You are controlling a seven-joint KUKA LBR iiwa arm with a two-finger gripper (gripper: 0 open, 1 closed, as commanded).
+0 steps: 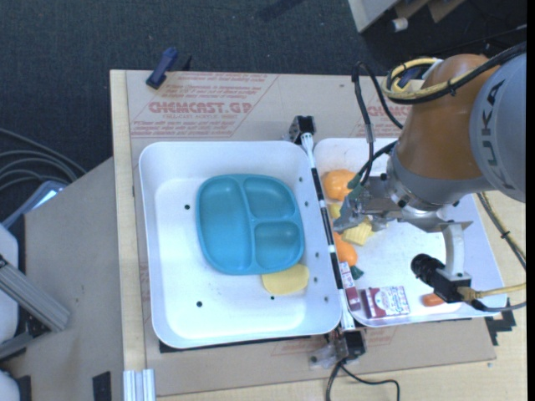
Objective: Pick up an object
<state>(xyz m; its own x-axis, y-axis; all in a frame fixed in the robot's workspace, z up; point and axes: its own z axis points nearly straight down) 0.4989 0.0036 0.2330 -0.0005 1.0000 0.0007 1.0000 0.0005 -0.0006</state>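
A cardboard-topped bench (209, 103) stands on dark carpet, carrying two white bins. The end effector (353, 215) reaches down into the right bin (393, 266) near its left wall; whether it grips anything I cannot tell. At its 11 o'clock sits an orange ball (337, 183), at 6 o'clock a small orange piece (345, 253), further at 5 o'clock a maroon carton (380, 301). In the left bin (167, 224), at 9 o'clock, lies a blue divided plate (249, 222) with a yellow piece (284, 281) under its lower edge.

Red print on the brown board (209, 107) under the bins reads "CHEMCAST GP" — smaller lines beneath are illegible. The grey arm (501, 132) shows letters "KU" — partly cut off.
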